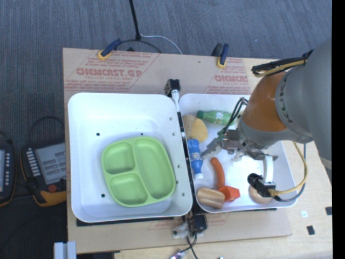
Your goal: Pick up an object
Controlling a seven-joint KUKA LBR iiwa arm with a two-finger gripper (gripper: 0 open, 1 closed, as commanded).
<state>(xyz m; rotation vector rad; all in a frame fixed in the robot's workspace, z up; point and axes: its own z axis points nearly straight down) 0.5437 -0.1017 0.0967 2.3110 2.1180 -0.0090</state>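
Sausage [217, 171] — just below fingers [215, 146]

a robotics lab: two white bins [124, 104] sit on a clamped cardboard sheet [113, 72] over grey carpet [54, 15], with cables [132, 9] and a handheld controller [46, 169] lying nearby.

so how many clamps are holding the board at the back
2. A yellow-and-blue clamp grips the board's far edge above the left bin, and a second clamp grips the same edge above the right bin. The arm may hide others on the right.
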